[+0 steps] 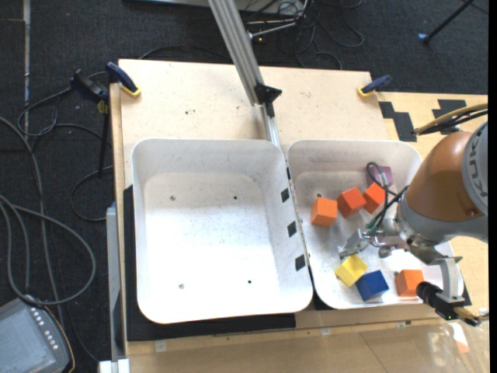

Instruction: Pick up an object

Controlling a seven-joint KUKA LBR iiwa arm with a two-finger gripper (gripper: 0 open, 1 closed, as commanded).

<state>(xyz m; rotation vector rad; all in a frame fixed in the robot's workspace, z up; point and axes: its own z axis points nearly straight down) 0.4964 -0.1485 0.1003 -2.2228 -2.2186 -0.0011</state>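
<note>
The right bin [335,155] holds several small blocks. Three orange blocks lie close together: one [324,210] toward the bin's left wall, one [352,200] beside it, and one [374,196] further right. A purple piece [381,174] lies behind them. Near the front wall sit a yellow block [351,270], a blue block [372,284] and another orange block [408,282]. My gripper [363,242] hangs low in the middle of this bin, just above the yellow block and in front of the orange trio. Nothing is visibly held in it.
The left bin [155,208] stands beside the right one, sharing a raised middle rim [289,208]. The arm's orange band [443,181] covers the right bin's right side. A slanted metal pole [237,37] rises behind the bins. Blue-yellow clamps [123,78] grip the board's back corners.
</note>
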